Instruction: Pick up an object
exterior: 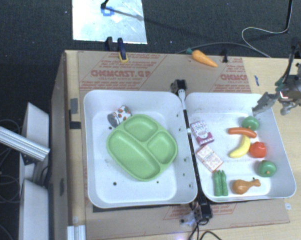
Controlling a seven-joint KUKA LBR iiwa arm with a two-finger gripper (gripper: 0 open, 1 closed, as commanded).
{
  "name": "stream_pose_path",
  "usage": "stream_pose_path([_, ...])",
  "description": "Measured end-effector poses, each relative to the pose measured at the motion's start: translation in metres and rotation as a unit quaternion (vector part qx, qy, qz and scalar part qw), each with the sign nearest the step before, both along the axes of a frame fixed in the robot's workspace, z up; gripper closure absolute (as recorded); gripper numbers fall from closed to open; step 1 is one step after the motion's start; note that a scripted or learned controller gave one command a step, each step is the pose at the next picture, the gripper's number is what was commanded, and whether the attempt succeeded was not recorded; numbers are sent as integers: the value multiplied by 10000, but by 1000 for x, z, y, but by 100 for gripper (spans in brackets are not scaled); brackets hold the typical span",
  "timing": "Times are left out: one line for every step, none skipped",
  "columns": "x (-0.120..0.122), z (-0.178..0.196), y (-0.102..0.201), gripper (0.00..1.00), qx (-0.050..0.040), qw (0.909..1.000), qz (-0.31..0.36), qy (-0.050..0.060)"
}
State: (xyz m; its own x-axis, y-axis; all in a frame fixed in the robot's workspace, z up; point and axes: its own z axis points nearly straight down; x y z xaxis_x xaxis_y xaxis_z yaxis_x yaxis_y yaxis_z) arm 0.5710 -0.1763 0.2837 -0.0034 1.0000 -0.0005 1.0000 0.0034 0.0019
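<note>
Nearest, at the front edge of the right white bin (289, 181): brown toy drumstick (246, 185) and green bundle of toy beans (220, 182), both well apart from the gripper (276, 100). Hovering at the far right corner of that bin, just beside the round green toy fruit (250, 123). Impossible to tell how wide open; nothing seen in its hold.

Judged as early: only approach done, grasp and lift left to do.

Counted in this bin, nine toys:
- two green fruits, the second (267, 168) nearer the drumstick
- one red tomato (258, 149)
- one yellow banana (240, 146)
- one orange-red sausage (242, 131)
- two pink-and-white cartons (201, 131)
- one drumstick
- one beans bundle

In the other bin, well apart from the gripper: one green divided plate (141, 146), one small can (119, 116).
</note>
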Motion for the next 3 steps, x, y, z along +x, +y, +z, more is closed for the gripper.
stream_pose_path([9, -176, -16, 0, 7, 10000, -12, 26])
stream_pose_path([80, -199, -30, 0, -2, 10000, 8, -4])
stream_pose_path([81, -188, -30, 100, -11, 10000, 22, -22])
